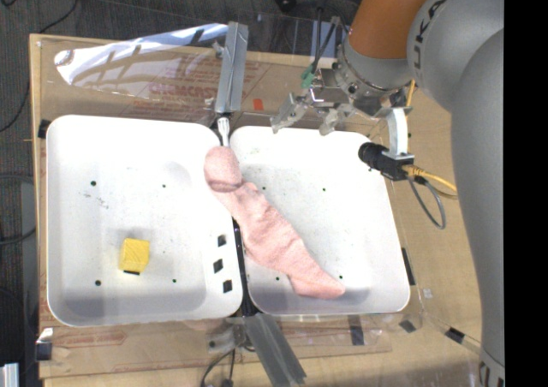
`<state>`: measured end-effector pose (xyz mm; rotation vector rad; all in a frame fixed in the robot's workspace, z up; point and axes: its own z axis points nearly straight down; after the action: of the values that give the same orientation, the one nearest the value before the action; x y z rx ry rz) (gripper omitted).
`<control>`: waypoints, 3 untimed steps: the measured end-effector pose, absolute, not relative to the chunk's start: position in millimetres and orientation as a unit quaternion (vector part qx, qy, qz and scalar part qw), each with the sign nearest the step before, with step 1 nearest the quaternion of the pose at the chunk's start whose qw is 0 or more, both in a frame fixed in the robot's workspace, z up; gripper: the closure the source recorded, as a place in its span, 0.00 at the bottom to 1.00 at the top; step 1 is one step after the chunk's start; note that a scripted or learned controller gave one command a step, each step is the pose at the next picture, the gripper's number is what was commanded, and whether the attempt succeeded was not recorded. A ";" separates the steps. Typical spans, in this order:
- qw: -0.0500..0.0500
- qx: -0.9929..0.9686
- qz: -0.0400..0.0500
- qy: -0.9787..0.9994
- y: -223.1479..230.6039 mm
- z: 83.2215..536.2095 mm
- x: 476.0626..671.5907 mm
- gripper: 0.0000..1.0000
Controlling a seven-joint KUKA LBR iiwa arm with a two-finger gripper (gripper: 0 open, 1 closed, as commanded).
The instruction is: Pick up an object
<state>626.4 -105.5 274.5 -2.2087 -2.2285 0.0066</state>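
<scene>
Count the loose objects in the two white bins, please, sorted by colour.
Yellow: 1, the small block in the left bin.
Pink: 1, the long cloth in the right bin, its top end on the divider.
Total: 2

The arm (445, 77) is cut off by the top edge; its base lies out of frame.

Fuzzy pink cloth sock (272, 231), spongy yellow foam block (134, 254), smooth matt white plastic bins (86, 154), glossy grey arm (467, 77).
</scene>
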 end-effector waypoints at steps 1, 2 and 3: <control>0.000 -0.667 0.000 -0.745 -78.1 293.3 656.8 0.00; 0.002 -0.606 0.002 -0.795 -92.8 170.1 627.4 0.00; 0.002 -0.513 0.001 -0.858 -119.6 91.2 573.9 0.00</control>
<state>573.9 -119.6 91.2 -1.6100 -2.6931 0.0023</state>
